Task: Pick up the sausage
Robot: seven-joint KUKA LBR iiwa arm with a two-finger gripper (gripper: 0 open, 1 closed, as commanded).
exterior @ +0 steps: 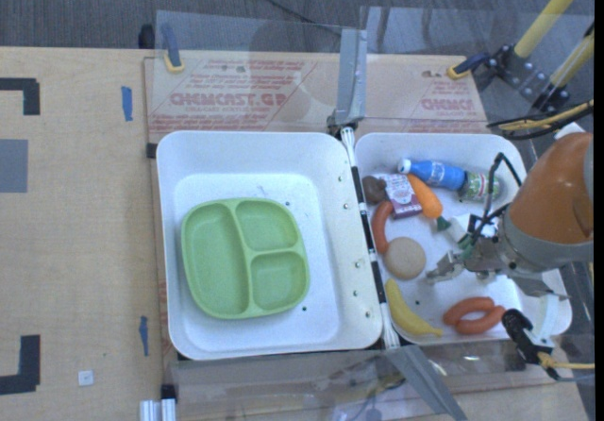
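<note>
A red-orange sausage [475, 313] lies at the front of the right bin [370, 157], near its front wall. Just behind it and slightly to its left, my gripper [460, 259] hangs low over the bin floor, apart from the sausage. The grey wrist and the orange band [559, 194] rise behind it to the right. Nothing visible sits in the gripper.
The right bin also holds a banana [408, 311], a tan round ball [406, 257], a thin red-orange curved piece [379, 226], a carrot [426, 195], a small packet [403, 194] and a blue bottle [440, 173]. A green divided plate [245, 257] fills the left bin [189, 164].
</note>
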